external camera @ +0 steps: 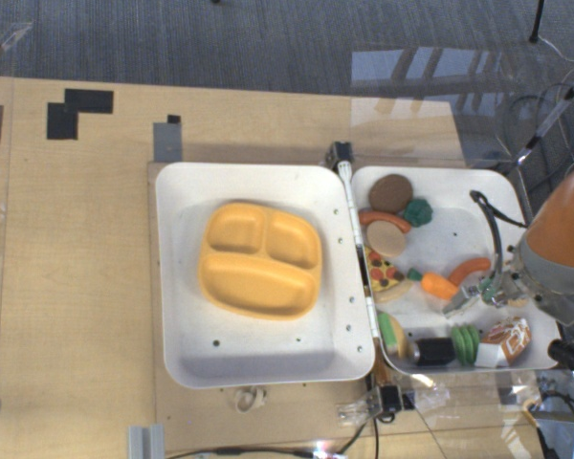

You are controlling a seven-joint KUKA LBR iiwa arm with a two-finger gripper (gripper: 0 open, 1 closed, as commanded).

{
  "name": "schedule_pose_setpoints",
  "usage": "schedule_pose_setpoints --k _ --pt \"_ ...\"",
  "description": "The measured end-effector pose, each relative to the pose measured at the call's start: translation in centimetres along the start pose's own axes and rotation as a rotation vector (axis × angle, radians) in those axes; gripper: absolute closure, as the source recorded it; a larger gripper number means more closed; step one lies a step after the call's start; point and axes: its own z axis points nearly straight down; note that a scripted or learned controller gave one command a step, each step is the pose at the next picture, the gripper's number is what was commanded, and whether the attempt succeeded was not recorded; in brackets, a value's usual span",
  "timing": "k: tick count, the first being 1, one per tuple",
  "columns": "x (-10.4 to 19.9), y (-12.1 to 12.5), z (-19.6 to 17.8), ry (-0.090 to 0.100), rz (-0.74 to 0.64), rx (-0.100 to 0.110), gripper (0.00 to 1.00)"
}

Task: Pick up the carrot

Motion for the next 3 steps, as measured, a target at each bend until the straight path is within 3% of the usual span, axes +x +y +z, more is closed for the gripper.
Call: schedule_pose_setpoints --k 1,2,3 --pt "3.2 7.3 0.9 0.002 0.05 -0.009 0.0" --pt "3.1 7.5 -0.4 0.0 0.043 -0.014 1.0" --pt "12.0 7.6 -9.2 0.007 -0.142 -0.009 1.0"
